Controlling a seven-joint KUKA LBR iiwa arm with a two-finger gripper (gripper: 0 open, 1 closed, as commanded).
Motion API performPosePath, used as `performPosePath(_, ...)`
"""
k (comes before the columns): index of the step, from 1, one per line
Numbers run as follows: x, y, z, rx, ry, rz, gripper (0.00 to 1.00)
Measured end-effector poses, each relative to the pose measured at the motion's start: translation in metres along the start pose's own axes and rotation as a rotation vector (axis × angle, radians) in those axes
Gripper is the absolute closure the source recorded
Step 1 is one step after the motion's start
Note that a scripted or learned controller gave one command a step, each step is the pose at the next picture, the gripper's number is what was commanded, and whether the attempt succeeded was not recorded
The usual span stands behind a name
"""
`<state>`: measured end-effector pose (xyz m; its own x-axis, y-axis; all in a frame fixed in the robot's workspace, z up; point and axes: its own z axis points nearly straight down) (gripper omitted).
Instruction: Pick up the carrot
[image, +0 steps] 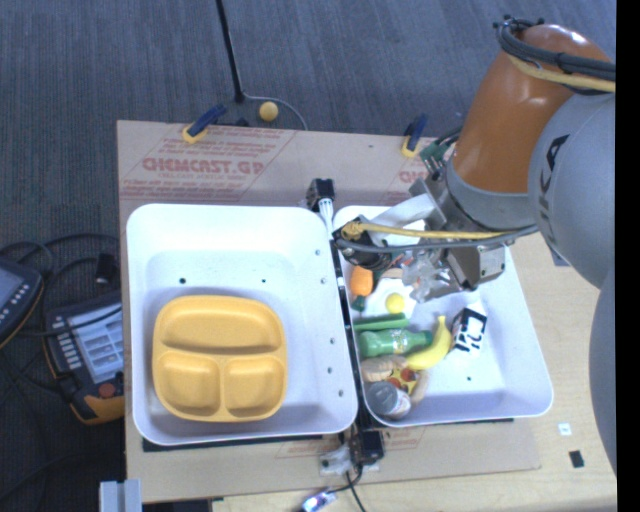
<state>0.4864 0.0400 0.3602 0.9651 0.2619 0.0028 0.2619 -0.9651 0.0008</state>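
The carrot (361, 282) is a small orange piece with a green tip, lying against the left wall of the right bin (520, 380) near its far end. My gripper (432, 277) hangs low over the same bin, a short way to the right of the carrot and apart from it. The arm's wrist and orange band hide the bin's far right corner. Nothing is visibly held.
Near the carrot lie a small yellow ball (396, 302), two green items (388, 334), a banana (436, 345), a black-and-white block (468, 331) and a can (390, 400). The left bin (200, 235) holds a yellow compartment plate (220, 355).
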Motion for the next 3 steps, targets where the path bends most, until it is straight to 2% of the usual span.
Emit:
performPosePath(1,0.001,-0.017,0.099,0.0,-0.018,0.06,1.0)
performPosePath(2,-0.008,0.021,0.078,0.0,-0.011,-0.154,1.0)
performPosePath(3,0.013,-0.057,0.069,0.001,-0.012,-0.007,1.0)
